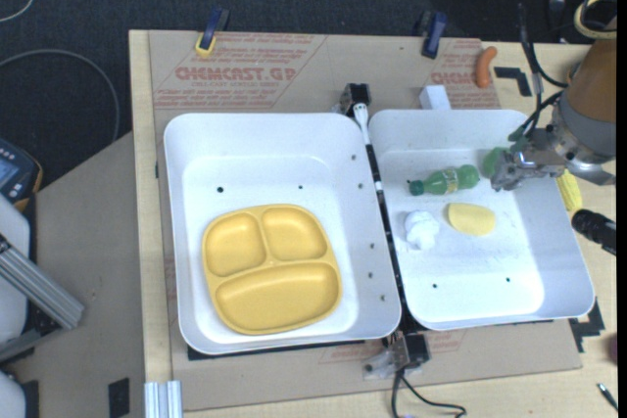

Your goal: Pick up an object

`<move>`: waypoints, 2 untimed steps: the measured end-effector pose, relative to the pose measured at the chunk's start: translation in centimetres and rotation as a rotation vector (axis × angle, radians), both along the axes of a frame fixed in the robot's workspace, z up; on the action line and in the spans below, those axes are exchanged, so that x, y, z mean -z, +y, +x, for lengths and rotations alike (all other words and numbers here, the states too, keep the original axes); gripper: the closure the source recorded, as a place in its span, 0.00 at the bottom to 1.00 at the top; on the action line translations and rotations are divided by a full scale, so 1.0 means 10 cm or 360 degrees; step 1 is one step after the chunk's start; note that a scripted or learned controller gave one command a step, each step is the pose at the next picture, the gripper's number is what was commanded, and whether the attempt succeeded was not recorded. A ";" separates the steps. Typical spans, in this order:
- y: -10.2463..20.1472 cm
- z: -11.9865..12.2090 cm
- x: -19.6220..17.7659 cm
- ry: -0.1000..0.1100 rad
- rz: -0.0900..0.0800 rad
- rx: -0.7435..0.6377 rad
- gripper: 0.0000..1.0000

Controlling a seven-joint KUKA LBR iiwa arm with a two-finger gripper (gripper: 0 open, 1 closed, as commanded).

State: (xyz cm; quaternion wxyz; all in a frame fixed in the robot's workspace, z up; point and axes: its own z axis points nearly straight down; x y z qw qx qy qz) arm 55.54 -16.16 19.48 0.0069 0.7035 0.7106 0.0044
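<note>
**Helper:** Where is the gripper now?

**Me:** I see the gripper [506,173] low over the right bin [490,299], near its far right side. A green bottle [446,181] lies flat just to the left of it. The bottle points left to right, with its small cap end away from the gripper and its fat end near it.

**Helper:** Is it holding anything?

**Me:** I can't tell. The end of the arm is a blur there, and there's some green right by it.

**Helper:** What else is close?

**Me:** A yellow lump [472,218] sits a bit nearer to me than the bottle, and a little white thing [422,228] is left of that. The three sit close together, so I think it's tight. The bin floor is flat, white and smooth. The left bin [191,152] has a yellow tray [271,266], well away.
</note>
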 end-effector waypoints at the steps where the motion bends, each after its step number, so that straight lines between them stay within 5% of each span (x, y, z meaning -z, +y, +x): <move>1: -0.10 -0.82 1.11 0.0049 0.0014 0.0024 1.00; 2: 0.27 0.20 1.09 0.0011 0.0003 0.0004 1.00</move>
